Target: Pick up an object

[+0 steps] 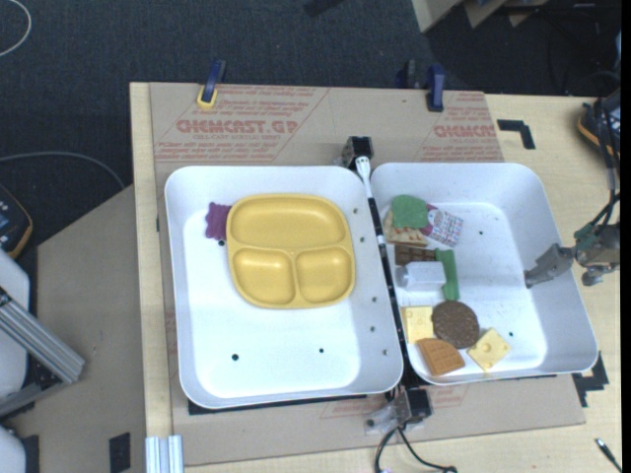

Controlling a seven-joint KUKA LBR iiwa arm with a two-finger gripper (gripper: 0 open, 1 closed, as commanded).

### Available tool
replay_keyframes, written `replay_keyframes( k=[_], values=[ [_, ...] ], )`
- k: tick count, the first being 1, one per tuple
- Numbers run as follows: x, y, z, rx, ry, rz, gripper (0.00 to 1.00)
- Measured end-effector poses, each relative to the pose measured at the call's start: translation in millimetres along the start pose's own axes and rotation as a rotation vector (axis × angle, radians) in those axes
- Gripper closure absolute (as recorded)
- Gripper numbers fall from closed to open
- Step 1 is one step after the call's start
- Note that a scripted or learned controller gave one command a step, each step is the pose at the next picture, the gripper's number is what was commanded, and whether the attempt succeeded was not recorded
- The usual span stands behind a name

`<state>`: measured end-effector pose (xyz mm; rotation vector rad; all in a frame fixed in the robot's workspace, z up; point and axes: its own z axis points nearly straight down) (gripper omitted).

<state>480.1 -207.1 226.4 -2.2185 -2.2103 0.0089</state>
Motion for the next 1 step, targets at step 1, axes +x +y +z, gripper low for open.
replay_keyframes(
  k=[1],
  values=[
    [0.3,2.7,-5.5,-0.011,-0.003,-0.003,0.0]
  ],
)
